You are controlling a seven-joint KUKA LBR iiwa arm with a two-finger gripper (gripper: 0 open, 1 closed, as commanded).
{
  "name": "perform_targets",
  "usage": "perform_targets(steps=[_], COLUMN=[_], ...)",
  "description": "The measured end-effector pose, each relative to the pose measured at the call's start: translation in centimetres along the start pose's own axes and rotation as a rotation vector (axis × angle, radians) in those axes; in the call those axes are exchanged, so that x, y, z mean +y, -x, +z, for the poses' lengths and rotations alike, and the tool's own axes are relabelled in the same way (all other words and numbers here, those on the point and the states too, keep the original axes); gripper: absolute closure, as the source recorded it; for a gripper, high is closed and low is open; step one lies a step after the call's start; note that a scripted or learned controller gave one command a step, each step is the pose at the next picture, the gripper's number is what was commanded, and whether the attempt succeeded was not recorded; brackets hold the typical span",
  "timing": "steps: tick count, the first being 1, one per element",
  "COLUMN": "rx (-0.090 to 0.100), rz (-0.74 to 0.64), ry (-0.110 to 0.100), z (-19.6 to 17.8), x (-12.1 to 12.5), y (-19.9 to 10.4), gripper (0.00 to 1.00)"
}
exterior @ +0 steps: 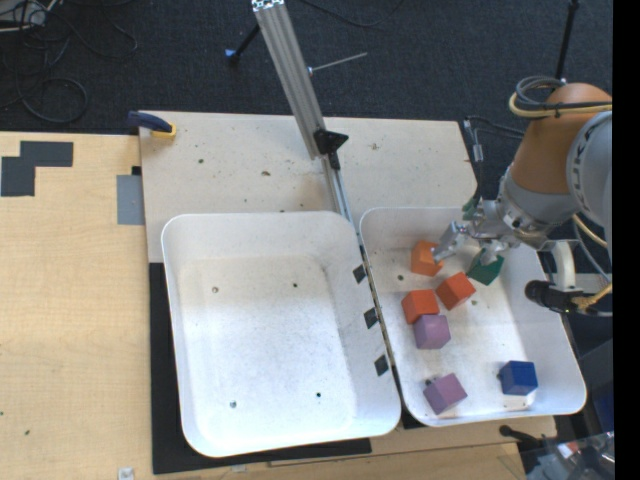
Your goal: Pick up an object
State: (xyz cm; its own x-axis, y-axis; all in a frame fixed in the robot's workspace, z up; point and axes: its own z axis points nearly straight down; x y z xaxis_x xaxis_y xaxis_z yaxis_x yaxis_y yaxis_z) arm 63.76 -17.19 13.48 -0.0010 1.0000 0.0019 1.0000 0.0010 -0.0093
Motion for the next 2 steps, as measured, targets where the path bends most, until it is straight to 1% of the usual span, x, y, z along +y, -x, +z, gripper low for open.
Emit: perform_targets(steps=[1, 2], rx=[-0.006, -0.006], rz=[0.000, 0.000], ry=[0.022, 0.022], z=[0.45, -0.41], x=[0.50, 0.49], y=[0.17, 0.21], gripper=[0.00, 1.00])
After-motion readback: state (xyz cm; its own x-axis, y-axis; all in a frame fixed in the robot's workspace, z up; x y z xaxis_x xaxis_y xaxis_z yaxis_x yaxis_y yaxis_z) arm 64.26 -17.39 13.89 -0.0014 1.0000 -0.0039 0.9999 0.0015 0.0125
